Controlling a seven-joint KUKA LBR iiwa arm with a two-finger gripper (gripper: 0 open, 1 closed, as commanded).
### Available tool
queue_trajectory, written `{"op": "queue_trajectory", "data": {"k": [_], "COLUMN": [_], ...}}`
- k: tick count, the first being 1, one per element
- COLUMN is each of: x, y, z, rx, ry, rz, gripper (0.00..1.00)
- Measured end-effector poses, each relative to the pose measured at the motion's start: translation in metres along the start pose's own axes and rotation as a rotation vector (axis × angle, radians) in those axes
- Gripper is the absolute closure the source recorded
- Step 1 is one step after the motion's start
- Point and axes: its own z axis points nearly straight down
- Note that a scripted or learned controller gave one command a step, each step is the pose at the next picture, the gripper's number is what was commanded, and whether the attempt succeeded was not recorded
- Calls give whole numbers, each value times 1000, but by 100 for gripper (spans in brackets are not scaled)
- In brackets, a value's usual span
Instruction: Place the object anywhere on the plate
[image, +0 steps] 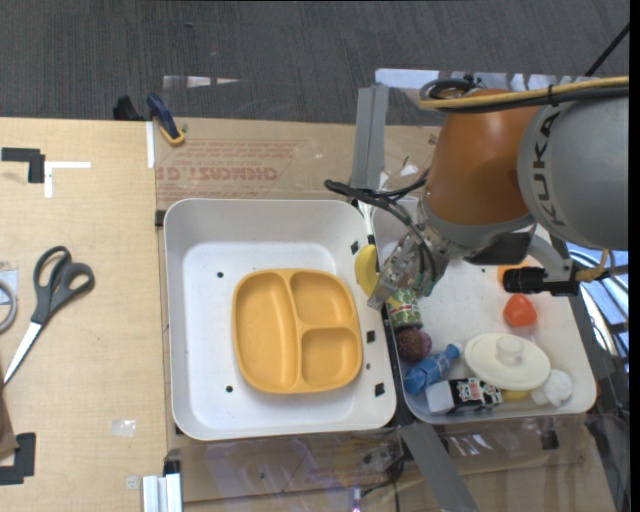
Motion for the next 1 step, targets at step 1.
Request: {"op": "queue_trajectory", "data": {"k": [1], "x": [46], "y": [46], "z": [-38], "rx": [-2], "ry": [-3], "rz": [-319], "gripper": [100]}}
